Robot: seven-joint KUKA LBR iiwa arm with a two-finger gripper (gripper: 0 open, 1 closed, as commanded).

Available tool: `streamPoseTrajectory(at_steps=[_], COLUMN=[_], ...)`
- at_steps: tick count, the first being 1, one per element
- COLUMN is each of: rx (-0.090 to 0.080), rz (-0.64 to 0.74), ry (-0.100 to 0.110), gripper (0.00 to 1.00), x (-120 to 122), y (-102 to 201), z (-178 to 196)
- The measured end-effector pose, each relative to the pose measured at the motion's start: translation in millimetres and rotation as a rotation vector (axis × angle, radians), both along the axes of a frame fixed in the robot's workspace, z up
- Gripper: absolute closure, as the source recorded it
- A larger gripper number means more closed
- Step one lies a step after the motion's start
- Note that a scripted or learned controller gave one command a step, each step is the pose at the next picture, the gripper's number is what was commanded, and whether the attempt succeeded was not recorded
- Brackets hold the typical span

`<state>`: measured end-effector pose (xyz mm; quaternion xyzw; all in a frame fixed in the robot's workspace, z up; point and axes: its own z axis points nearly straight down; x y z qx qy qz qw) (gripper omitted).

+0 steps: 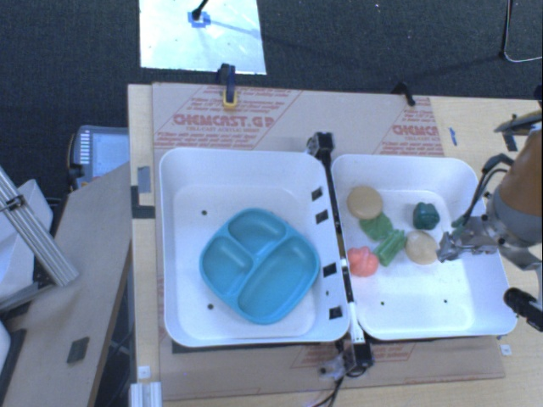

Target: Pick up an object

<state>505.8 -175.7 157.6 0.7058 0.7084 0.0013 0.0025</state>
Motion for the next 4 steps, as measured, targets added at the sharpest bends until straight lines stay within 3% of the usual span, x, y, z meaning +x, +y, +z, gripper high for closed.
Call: streamPoseTrajectory(at_steps=[2,4], rx=[-0.001,0.003], rz=[0.001,0.007], ry=[-0.002,0.003], gripper=[1.00,1.00], x=[14,38], y=[3,113], z=[108,98])
